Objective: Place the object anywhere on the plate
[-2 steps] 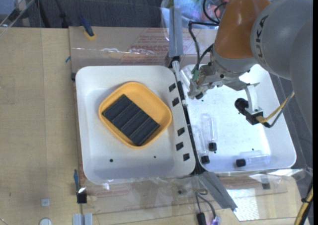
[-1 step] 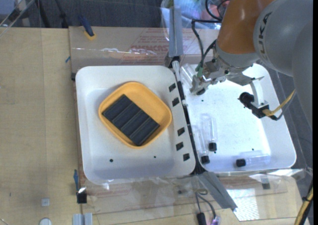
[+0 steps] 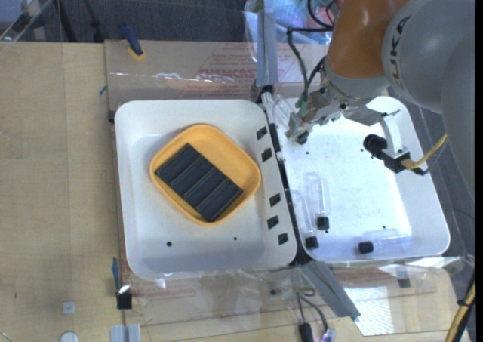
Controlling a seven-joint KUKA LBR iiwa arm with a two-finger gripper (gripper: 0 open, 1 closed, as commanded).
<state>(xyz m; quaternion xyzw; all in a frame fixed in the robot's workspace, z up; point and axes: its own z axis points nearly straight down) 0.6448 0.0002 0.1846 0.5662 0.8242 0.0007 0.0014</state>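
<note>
Slab (image 3: 198, 178), dark and ridged, lies flat on the plate (image 3: 243, 161) in the left bin (image 3: 136, 182). Gripper (image 3: 300, 126) hangs over the right bin (image 3: 423, 212); its grip I cannot tell. Reaching back could nudge the slab off, or clip the 2 tubes (image 3: 317, 198).
</note>
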